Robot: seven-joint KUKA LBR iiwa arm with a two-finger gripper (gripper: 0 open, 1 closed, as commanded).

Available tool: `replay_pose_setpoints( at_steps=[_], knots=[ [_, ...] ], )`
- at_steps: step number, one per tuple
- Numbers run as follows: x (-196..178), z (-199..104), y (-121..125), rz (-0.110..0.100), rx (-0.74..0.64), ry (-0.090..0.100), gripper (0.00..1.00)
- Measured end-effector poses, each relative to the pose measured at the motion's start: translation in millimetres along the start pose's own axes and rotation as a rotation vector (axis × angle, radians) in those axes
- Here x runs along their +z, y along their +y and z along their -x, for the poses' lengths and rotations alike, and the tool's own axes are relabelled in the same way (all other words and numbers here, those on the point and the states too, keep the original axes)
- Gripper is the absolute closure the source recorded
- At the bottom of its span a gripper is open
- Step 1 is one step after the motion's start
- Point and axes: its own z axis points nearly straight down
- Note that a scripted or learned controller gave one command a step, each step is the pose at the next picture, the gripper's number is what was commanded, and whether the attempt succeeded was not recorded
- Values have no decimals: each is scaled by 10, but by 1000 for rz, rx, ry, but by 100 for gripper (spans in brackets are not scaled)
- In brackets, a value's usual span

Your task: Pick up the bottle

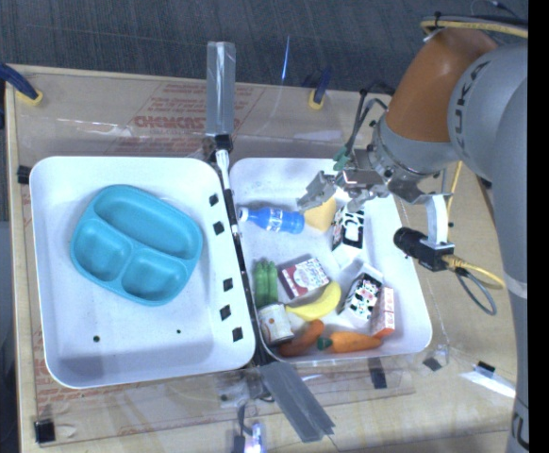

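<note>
I judge this to be a robotics laboratory, set up for grasping trials. The bench is a plywood board under a clear sheet, fastened with blue clamps along its far edge. Two shallow white bins sit side by side on it, joined by a bracketed divider. A grey industrial arm with an orange band and exposed cabling stands at the bench's right edge. Dark carpet surrounds the bench. The right bin holds toy groceries.
</note>
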Motion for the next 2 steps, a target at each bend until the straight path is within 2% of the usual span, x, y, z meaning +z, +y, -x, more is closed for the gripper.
replay_pose_setpoints(
  at_steps=[1, 2],
  knots=[
    [108, 364, 469, 1, 88, -1, 0],
    [1074, -20, 606, -1, 116, 0, 0]
  ],
)
